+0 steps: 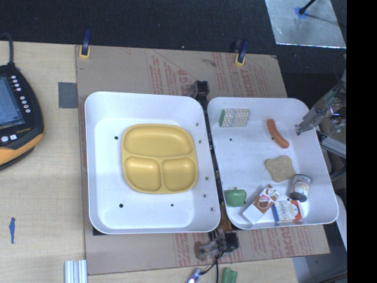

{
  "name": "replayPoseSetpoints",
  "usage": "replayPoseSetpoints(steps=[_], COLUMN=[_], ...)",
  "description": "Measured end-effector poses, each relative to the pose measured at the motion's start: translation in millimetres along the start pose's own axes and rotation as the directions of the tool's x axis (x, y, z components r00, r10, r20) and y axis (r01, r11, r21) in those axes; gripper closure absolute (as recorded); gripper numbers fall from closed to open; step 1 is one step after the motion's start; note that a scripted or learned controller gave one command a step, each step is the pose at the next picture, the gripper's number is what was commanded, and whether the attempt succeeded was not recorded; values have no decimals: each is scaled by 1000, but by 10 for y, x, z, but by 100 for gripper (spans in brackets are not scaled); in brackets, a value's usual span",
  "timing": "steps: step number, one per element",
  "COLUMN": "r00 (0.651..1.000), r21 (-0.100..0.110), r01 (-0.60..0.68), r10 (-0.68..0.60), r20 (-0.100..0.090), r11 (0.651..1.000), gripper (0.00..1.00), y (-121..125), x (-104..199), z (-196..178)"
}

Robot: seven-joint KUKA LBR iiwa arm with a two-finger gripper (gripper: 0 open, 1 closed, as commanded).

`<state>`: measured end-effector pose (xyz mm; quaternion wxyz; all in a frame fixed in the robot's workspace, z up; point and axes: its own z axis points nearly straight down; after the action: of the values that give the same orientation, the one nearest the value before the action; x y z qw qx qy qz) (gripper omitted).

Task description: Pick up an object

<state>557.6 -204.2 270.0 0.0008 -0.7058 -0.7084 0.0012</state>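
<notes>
The end effector (306, 124) hung at the right rim of the right bin (312, 158), a thin grey tip poking in over the bin's edge from the arm behind it. From where I stood I could not tell whether it was open or closed; nothing sat in it that I could see.

Nearest to it, just to its left, lay a small sausage (278, 132), slanted on the white floor of the bin and apart from the tip. Below the end effector, toward the near side, a flat tan slice of bread (280, 167) rested, and just beyond that a small can (300, 187) lay tilted beside a colourful carton (288, 210). A second carton (261, 204) lay angled just left of that one, touching it or nearly so. Further left along the near wall sat a green pepper (235, 196). Far across the bin from the end effector, near the back left corner, was a green-ended sponge (235, 118) with a dotted white face.

Well away to the left, the other bin (100, 158) held a yellow divided plate (159, 157), lying flat in its middle. Both bins stood on a sheet of cardboard (147, 69) clamped to the wooden surface (41, 217), and a black and orange handheld controller (15, 117) lay at the far left edge.
</notes>
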Motion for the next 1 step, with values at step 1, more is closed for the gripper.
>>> replayPoseSetpoints(steps=[1], r00=[1000], r21=[1], r01=[3], r10=[-3], r20=[1], r11=[1000], gripper=[0], y=[641], x=[-72], z=[681])
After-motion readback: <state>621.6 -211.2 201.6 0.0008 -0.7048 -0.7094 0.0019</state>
